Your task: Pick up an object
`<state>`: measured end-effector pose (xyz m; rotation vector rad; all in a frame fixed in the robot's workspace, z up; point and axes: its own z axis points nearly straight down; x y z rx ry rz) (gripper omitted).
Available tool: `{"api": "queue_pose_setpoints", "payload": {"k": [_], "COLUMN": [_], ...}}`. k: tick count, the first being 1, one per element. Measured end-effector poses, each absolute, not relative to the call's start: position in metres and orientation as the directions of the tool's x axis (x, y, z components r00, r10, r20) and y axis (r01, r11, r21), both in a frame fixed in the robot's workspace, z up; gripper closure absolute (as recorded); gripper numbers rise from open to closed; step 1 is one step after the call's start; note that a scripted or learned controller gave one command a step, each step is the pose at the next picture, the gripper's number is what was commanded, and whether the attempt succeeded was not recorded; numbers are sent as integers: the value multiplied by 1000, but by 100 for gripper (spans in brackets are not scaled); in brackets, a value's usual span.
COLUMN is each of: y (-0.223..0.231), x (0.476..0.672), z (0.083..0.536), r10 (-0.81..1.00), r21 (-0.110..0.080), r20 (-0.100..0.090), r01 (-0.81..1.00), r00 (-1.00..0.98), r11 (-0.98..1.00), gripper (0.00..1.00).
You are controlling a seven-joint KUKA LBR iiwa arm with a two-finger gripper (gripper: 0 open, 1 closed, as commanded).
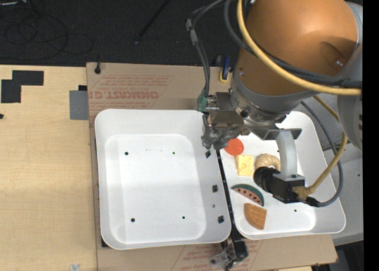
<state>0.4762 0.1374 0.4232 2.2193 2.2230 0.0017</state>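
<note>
Red thing: a small round red piece lies in the right bin, just beside the claw, on its right. It looks smooth and light, like plastic toy food. I think it may roll or slip, so a grab across its round middle seems best.
Claw: the claw hangs low over the inner edge of the right bin. I cannot tell how it is set, and nothing shows in its grip.
Yellow block: a flat yellow square sits below the claw and to its right, near the red piece. It looks stiff with straight sides.
Bun: a tan round bun lies further right, bumpy and soft looking.
Melon slice: a curved slice, green rim and red inside, lies well below the claw.
Orange wedge: an orange wedge lies lowest.
Right bin: a white, shiny, shallow bin.
Left bin: a white bin, to the left of the claw.
</note>
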Motion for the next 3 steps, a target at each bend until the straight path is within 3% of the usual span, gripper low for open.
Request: {"api": "queue_pose_setpoints", "payload": {"k": [1, 2, 3], "y": [138, 139, 166], "x": [475, 476, 493], "z": [421, 430, 485], "r10": [1000, 1000, 1000], "r21": [-4, -6, 3], "r20": [-2, -3, 1], "r01": [1000, 1000, 1000], "r00": [-4, -10, -2], "r11": [4, 10, 2], "gripper": [0, 100, 100]}}
